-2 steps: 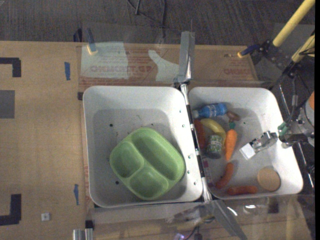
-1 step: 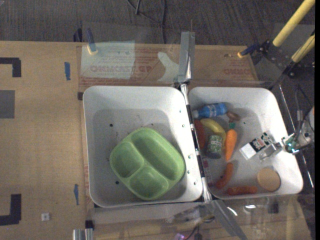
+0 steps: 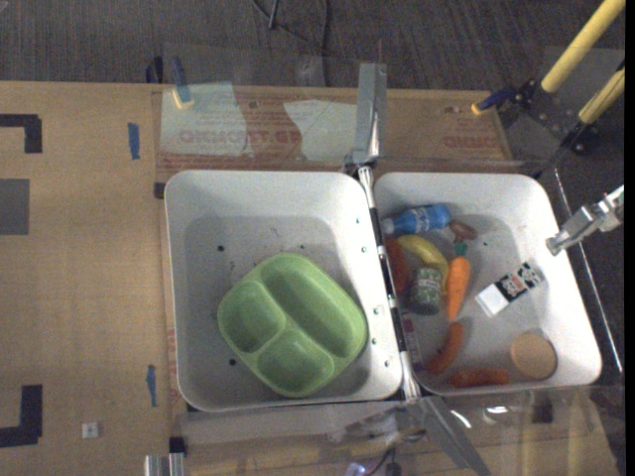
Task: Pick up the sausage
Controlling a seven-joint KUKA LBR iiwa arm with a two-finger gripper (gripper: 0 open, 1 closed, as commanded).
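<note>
A reddish-brown sausage [image 3: 448, 348] lies tilted near the front of the right bin [image 3: 566, 296]. A second, similar red link [image 3: 479, 376] lies flat against the front wall just beside it. My gripper [image 3: 580, 226] is a grey metal piece at the right bin's right rim. It hangs well to the right of and behind the sausage, apart from every object, with nothing seen in it.
The right bin also holds a blue bottle [image 3: 417, 217], a banana [image 3: 424, 252], a carrot [image 3: 456, 284], a dark can [image 3: 428, 290], a long red item [image 3: 397, 266] by the left wall, a white carton [image 3: 511, 287] and a tan round piece [image 3: 534, 354]. A green divided plate [image 3: 291, 322] lies in the left bin [image 3: 198, 216].
</note>
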